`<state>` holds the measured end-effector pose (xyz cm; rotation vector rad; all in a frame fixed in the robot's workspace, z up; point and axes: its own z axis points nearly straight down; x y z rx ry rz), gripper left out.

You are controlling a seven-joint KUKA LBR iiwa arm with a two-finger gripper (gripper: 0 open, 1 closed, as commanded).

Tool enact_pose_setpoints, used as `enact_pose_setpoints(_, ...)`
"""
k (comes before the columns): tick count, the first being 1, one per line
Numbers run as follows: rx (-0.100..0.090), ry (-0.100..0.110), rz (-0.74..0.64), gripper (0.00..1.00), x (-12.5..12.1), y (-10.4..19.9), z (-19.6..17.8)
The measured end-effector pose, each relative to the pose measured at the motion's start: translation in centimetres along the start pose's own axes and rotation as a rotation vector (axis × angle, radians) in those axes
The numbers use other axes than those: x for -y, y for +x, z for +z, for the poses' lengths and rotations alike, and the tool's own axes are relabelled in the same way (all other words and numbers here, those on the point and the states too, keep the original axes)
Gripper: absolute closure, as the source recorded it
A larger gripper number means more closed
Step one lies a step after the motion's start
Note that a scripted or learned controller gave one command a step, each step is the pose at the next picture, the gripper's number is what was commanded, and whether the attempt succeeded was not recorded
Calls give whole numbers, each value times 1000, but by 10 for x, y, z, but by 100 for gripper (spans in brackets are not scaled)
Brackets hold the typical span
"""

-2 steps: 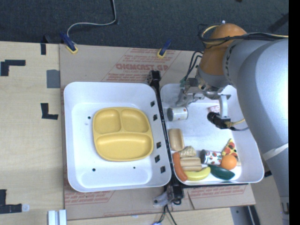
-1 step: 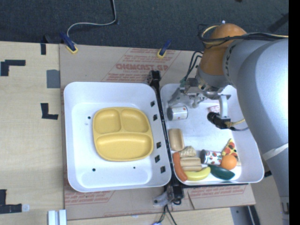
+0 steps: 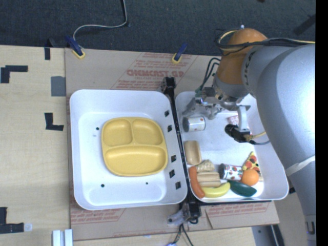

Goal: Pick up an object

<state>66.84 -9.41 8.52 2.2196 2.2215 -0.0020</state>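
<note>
My arm reaches in over the right bin, with my gripper lowered near that bin's far left corner, close to the divider between the two bins. Whether it is apart or together I cannot tell from this slant (the wrist hardware hides the tips), and nothing can be seen between them, so I claim no hold on anything.

The toys crowd the right bin's near edge, probably because loose things slide and pile there: a banana, an orange, a pizza slice, a green pepper, a sandwich and a bread roll lying just inside the left wall. A small can sits apart from that pile, just beside my gripper, which makes it, in my judgement, the likeliest thing to pick.

In the left bin a yellow divided plate lies flat in the middle, touching no wall. It looks too broad and shallow for an easy pinch.

The can's round side may roll away if I close off-centre.
</note>
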Motion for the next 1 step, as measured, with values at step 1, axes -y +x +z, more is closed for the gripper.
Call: enact_pose_setpoints(1,1,-1,-1,100,0,0,-10)
